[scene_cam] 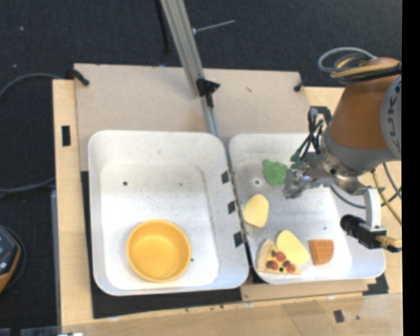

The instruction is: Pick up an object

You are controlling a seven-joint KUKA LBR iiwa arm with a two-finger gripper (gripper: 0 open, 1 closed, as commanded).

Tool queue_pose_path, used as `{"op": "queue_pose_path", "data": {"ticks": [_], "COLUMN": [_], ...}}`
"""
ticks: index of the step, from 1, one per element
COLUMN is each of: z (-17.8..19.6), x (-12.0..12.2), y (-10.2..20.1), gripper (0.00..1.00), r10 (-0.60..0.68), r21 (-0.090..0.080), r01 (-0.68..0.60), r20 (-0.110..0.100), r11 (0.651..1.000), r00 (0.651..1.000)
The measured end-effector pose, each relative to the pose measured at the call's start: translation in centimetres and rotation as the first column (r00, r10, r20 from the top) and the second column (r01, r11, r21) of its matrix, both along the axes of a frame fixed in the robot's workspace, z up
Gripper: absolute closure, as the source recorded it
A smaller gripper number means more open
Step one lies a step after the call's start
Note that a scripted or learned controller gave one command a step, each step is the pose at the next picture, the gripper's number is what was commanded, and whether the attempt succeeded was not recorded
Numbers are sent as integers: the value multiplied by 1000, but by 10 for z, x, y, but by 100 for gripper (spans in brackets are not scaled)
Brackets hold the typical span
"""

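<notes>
Scanning from the left, I see the left bin [105, 152] holding a single yellow bowl [159, 250], upright, sitting toward the near edge of that bin and well apart from everything else. A grey metal pole [189, 54] slants down from the top of the view and ends just above the seam where the two bins meet.

Moving across the seam, the right bin [266, 149] holds the rest of the objects. A pale yellow piece [256, 210] lies close to the bin's left wall. Up and to the right of it is a green item [274, 171], near the middle of the bin's far half. Along the near edge I see a pizza slice with red toppings [281, 260], a yellow wedge [292, 248] lying partly over it, and just right of those an orange block [322, 251].

My gripper [294, 185] is down inside the right bin, just beside the green item on its right, nearly touching it. From this angle I cannot tell how far the gripper is open, and I cannot see anything held in it. The arm's orange band [360, 121] sits above it at the right side.
</notes>
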State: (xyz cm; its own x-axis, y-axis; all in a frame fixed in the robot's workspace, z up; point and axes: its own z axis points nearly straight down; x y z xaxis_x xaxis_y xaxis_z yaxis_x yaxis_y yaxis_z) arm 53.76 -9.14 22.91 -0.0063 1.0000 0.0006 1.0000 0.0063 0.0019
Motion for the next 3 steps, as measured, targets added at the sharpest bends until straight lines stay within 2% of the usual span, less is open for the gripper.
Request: {"op": "queue_pose_path", "data": {"ticks": [1, 2, 3], "z": [-5, 10, 11], "x": [-3, 2, -3], "y": [55, 110, 165], "gripper": [100, 100, 100], "r10": [1, 2, 2], "r21": [0, 2, 2], "r01": [-1, -2, -2], "r20": [-1, 1, 0], "r11": [1000, 1000, 1000], "r00": [1000, 1000, 1000]}}
